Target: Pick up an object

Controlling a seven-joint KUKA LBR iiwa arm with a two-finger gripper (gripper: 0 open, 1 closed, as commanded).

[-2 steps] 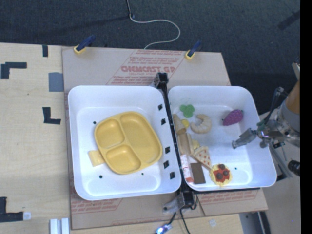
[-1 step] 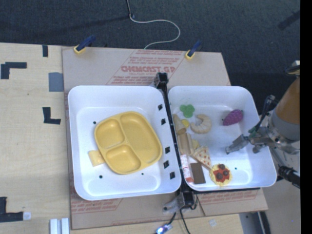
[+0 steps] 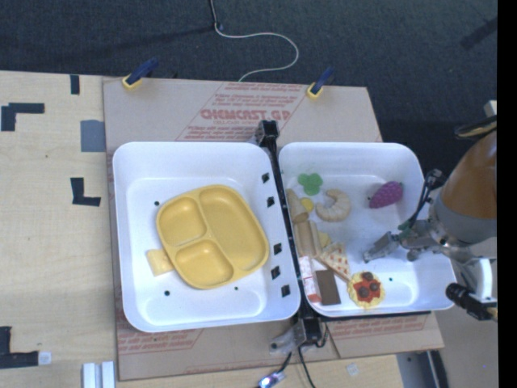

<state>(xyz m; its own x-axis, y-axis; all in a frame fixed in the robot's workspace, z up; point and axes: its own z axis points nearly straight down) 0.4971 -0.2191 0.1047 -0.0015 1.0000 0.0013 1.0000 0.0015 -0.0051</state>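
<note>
The right bin [image 3: 404,156] holds several toy foods: a purple grape bunch [image 3: 386,193], a pale croissant [image 3: 334,205], a green piece [image 3: 309,183], a tan stick [image 3: 306,237], a waffle wedge [image 3: 335,261], a brown bar [image 3: 327,286] and a round tart with red berries [image 3: 365,289]. My gripper [image 3: 378,251] reaches in from the right, low over the bin floor. It is just right of the waffle wedge, above the tart and below the grapes. Nothing is seen held in it.
The left bin [image 3: 133,164] carries a yellow three-section plate [image 3: 212,235] with a small yellow square [image 3: 158,261] at its left edge. A black divider clip [image 3: 267,130] sits between the bins. The arm's orange band [image 3: 477,184] hangs over the right bin's right wall.
</note>
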